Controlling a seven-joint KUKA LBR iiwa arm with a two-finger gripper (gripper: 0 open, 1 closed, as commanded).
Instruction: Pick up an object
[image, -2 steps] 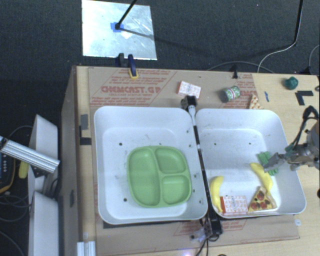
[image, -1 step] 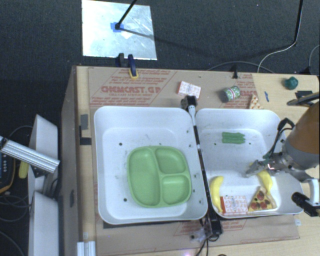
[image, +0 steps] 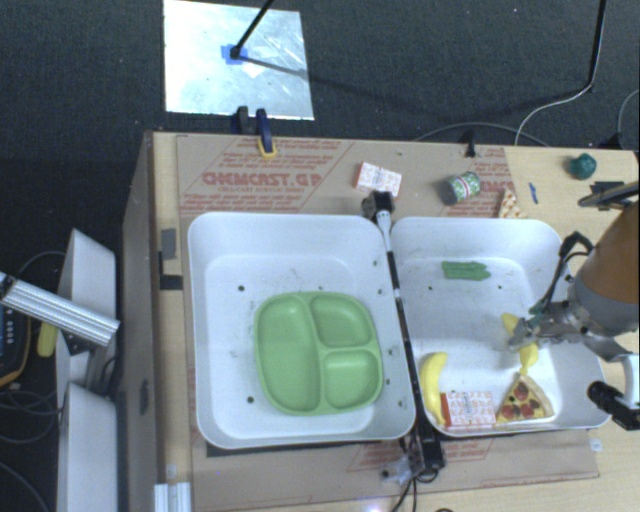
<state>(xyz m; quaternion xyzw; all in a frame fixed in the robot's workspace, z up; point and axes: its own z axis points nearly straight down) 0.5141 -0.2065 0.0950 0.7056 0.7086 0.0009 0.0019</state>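
My gripper (image: 528, 334) hangs low over the right side of the right bin (image: 480, 240), directly above a small yellow object (image: 512, 322) that pokes out on both sides of it. Whether it touches that object is unclear. A pizza slice toy (image: 525, 400) lies just in front of the gripper. A banana (image: 432, 383) and a small red and white box (image: 468, 406) sit along the bin's front edge. A flat green piece (image: 465, 270) lies toward the back of the same bin.
The left bin (image: 220, 300) holds a green divided plate (image: 318, 352). Behind the bins on the cardboard lie a small can (image: 463, 187), a white label card (image: 378, 178) and a blue and yellow clamp (image: 264, 132). The grey and orange arm (image: 612, 280) covers the right bin's right rim.
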